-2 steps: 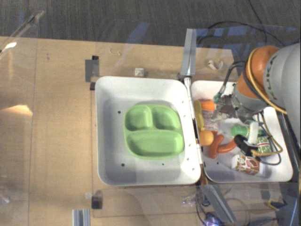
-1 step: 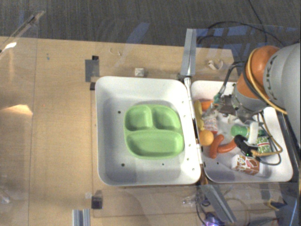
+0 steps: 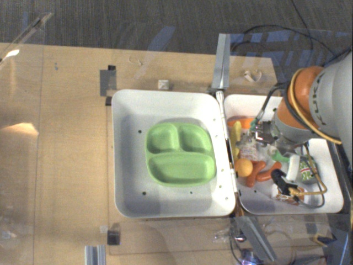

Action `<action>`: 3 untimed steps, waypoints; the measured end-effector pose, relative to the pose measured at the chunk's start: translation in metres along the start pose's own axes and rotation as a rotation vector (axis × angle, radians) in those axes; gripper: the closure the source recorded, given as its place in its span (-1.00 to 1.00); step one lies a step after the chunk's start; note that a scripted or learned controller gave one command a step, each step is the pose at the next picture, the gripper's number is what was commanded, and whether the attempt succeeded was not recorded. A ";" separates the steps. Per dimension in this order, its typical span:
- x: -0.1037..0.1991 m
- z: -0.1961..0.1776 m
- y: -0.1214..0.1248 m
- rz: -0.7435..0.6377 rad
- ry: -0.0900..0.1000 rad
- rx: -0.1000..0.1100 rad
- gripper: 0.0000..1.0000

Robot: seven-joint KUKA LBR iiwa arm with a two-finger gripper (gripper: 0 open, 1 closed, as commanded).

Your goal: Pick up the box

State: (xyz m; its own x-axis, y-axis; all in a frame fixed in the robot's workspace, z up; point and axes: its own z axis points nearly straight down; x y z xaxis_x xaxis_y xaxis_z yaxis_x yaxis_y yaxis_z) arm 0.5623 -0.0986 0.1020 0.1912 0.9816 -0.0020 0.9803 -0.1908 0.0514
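Arm (image 3: 337,95): fat rounded link, pale grey, smooth shell. Orange band (image 3: 302,90) rings it above wrist, bright, curved. Wrist housing (image 3: 289,128) below band: darker grey, rounded. Thin black cable (image 3: 268,102) arcs along wrist's left side. Gripper (image 3: 262,132): small silver-and-dark metal block at wrist end, detail too blurred to read.

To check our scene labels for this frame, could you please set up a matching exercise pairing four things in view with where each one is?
Things:
1. green divided plate
2. orange ball
3. small pale block
4. robot arm

Places:
A. on the bare bench, beyond the far edge of the left bin
B. above the right bin
C. in the middle of the left bin
D. in the right bin, beside its left wall

Pairs: 1-C, 2-D, 3-A, 4-B.
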 end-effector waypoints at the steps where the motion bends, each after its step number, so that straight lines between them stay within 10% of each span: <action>1: 0.004 -0.010 0.002 -0.008 0.005 0.000 1.00; 2: -0.002 0.005 0.023 -0.106 0.007 0.026 1.00; 3: -0.007 0.006 0.024 -0.100 0.000 0.020 -1.00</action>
State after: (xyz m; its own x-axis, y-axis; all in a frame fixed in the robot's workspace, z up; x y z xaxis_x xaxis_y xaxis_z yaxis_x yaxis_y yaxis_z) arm 0.5848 -0.1103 0.0975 0.0923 0.9957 -0.0065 0.9953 -0.0921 0.0313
